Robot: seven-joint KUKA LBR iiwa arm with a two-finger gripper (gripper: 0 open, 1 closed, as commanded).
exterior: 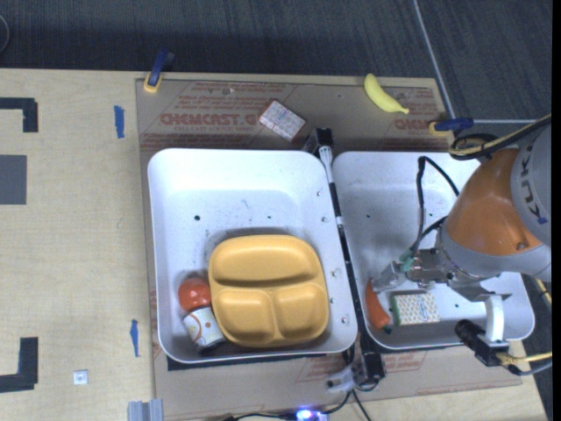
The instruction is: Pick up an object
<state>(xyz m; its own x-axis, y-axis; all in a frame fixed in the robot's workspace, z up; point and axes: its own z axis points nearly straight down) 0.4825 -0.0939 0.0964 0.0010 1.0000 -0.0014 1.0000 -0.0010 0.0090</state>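
the arm (495,213) reaches in from the right and hangs low over the right bin (377,191), its orange band above the wrist and the gripper (412,274) down near the bin's front left corner. whether the gripper is released or clenched cannot be told from this angle. just below it lies a small flat rectangular object with a pale speckled face (413,308), its long axis running roughly left to right along the bin's front wall. just beside that, against the left wall of the same bin, sits a slim orange-red object (376,306), its long axis running from back to front with a slight tilt. nothing can be made out between the gripper and either piece, so contact is unclear. the left bin (175,182) holds a yellow compartment tray (267,288), turned with its one wide section toward the back and two smaller ones toward the front. touching its front left side are a red-orange ball-like object (194,294) and a small white can-like item (202,326). on the table behind the bins lie a yellow banana (384,95) and a small patterned box (280,120).
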